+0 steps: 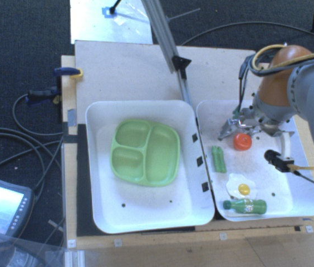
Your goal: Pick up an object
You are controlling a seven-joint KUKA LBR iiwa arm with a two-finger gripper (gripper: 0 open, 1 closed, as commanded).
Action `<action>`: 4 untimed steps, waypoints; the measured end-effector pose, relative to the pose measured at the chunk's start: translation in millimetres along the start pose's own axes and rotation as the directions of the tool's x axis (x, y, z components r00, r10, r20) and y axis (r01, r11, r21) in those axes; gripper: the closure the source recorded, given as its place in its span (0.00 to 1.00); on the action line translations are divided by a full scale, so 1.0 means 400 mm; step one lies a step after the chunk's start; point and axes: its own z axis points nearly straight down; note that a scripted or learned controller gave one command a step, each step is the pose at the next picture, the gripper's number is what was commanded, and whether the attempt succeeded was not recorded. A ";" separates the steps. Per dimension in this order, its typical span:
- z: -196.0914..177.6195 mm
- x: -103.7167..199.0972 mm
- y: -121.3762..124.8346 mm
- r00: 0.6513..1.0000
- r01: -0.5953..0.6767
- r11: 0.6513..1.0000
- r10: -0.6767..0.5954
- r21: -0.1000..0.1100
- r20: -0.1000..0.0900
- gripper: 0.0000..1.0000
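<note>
White bins, two in number, lie side by side before you: the left bin (98,204) and the right bin (307,196), their inner rims meeting along a seam that carries three small black clips (200,161).

The pincer (236,128) hangs over the far half of the right bin, under the orange-banded wrist of the grey arm (313,88). You cannot tell from this view whether it is spread or pressed together, and nothing can be seen pinched in it.

Count four loose things in the right bin, one of each kind:
- one red-orange ball (243,142), just beside the pincer on its near side; whether the two touch cannot be told.
- one green stick (218,159), nearer to you than the pincer and towards the seam, lying along the bin's inner wall.
- one toy fried egg (240,186), well to the near side of the pincer, flat on the bin floor.
- one green bottle (246,206), farthest from the pincer, on its side along the near rim and just beside the egg.

One black fitting with a yellow cable (276,160) sits to the arm side of the ball.

One green divided plate (146,152), with three compartments, lies in the middle of the left bin, well apart from the pincer across the seam.

Open floor shows between the ball and the egg, and all round the plate up to the left bin's walls.
</note>
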 end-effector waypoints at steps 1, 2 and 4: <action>-0.035 -0.001 0.005 1.000 0.000 1.000 0.000 -0.007 0.001 1.00; -0.198 0.003 0.010 1.000 0.003 1.000 -0.003 -0.012 0.002 1.00; -0.381 0.024 0.013 1.000 0.006 1.000 -0.006 -0.007 0.001 1.00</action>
